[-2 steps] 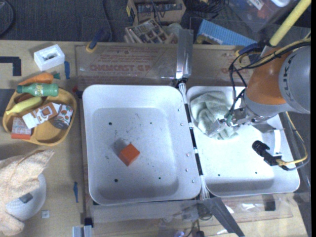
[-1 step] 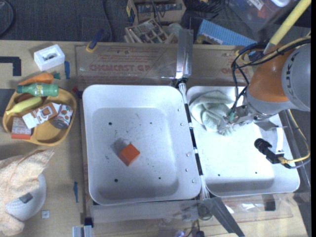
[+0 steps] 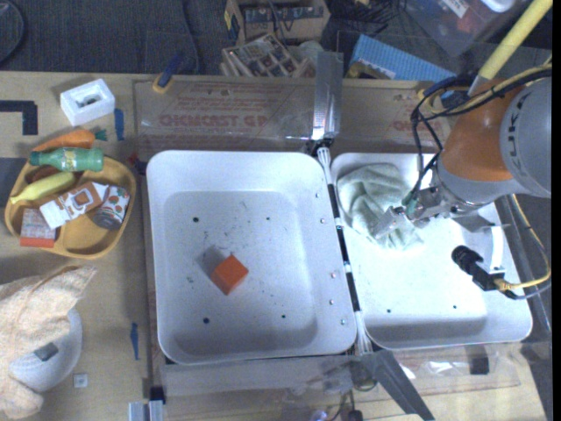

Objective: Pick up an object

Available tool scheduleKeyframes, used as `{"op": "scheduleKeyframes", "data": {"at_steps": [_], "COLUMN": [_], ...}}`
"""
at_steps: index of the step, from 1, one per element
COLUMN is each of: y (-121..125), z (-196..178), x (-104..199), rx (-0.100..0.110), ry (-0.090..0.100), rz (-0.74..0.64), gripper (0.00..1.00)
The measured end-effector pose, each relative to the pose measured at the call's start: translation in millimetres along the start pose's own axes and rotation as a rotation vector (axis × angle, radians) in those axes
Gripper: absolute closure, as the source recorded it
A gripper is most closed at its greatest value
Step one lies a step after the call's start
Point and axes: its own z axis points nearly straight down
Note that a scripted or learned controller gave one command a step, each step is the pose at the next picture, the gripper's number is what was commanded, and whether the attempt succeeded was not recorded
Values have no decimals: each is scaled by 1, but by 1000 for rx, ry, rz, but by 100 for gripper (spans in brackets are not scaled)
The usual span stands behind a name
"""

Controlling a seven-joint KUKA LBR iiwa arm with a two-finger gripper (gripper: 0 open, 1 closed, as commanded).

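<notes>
An orange block (image 3: 230, 274) lies in the left white bin (image 3: 175, 182), near its middle. A crumpled pale green cloth (image 3: 370, 198) sits in the back left part of the right bin (image 3: 438, 314). My gripper (image 3: 405, 215) reaches in from the right under the grey arm with its orange band (image 3: 478, 147), and its tip is down at the cloth's right edge. The cloth's folds hide the fingertips.
A yellow bowl (image 3: 92, 239) with toy food stands left of the bins. A beige cloth (image 3: 39, 301) and a white box (image 3: 88, 101) lie on the bench at the left. Black cables and a connector (image 3: 473, 266) hang over the right bin.
</notes>
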Motion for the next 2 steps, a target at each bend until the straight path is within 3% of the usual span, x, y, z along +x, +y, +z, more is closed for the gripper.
{"op": "scheduleKeyframes", "data": {"at_steps": [1,2], "y": [18,19], "z": [12,0], "x": [12,10], "rx": [4,-2], "ry": [0,-2], "rz": [-32,-28], "gripper": [0,100]}}
